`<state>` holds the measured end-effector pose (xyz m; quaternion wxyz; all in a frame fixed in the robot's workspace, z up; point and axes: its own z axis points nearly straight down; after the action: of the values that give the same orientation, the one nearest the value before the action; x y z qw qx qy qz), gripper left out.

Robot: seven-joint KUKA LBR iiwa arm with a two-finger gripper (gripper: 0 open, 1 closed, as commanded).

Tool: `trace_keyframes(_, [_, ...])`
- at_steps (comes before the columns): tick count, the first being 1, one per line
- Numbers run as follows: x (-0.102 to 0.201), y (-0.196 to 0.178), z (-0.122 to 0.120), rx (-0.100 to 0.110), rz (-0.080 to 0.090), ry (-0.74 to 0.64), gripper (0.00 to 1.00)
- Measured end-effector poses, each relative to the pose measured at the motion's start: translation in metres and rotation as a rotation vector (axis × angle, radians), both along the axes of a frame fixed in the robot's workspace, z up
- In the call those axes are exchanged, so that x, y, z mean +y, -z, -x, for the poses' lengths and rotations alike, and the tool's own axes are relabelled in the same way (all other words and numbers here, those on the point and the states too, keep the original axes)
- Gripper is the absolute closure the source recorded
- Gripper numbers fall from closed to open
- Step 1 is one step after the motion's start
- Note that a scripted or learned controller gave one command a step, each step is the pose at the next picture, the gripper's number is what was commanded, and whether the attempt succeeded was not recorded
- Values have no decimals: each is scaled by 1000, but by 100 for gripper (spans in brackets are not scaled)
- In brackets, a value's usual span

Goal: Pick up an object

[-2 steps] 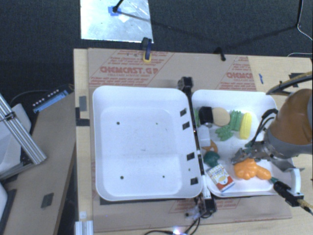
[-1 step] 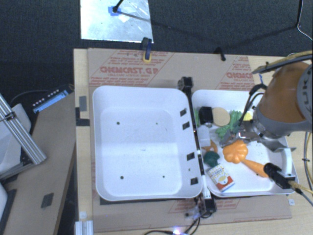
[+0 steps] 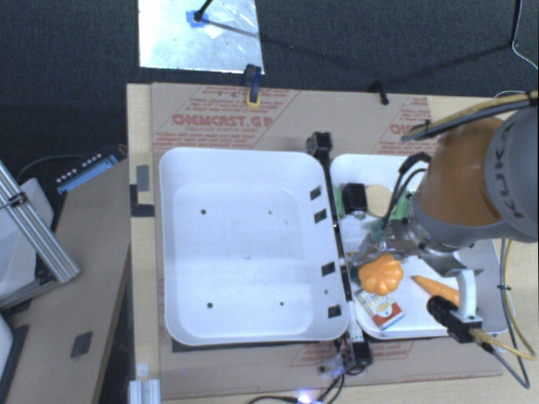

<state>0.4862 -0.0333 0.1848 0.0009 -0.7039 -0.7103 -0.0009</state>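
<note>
Lettering reading "CHEMCAST" runs in red across the brown sheet (image 3: 278, 112) that covers the worktop (image 3: 139, 326); you can read it above the left bin and again, cut short by the arm, at upper right. Part of the letters "KUK" shows on the grey arm (image 3: 472, 183) at the right edge of the frame.

The worktop stands on dark carpet (image 3: 67, 57). A shiny foil square (image 3: 198, 23) lies on the carpet at upper left of centre, with a blue tab on it. A yellow-and-blue clamp (image 3: 252, 87) grips the sheet's upper edge. Aluminium framing (image 3: 34, 234) sits at the left edge.

The left bin (image 3: 244, 242) fills the centre of the frame. The right bin (image 3: 370, 171) is largely covered by the arm. In its lower part you see an orange rounded object (image 3: 381, 274), a carrot-shaped orange piece (image 3: 438, 289) to its right, and a small red-and-white box (image 3: 383, 311) just below; print on the box is too small to read. A black object (image 3: 354, 198) lies in the bin's upper left.

The claw (image 3: 376, 244) sits just above the orange rounded object; whether it is wide or narrow you cannot tell, since the wrist hides it.
</note>
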Motion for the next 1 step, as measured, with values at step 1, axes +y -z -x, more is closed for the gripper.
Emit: trace_keyframes(1, [75,-5,0,-1,1,-2,100])
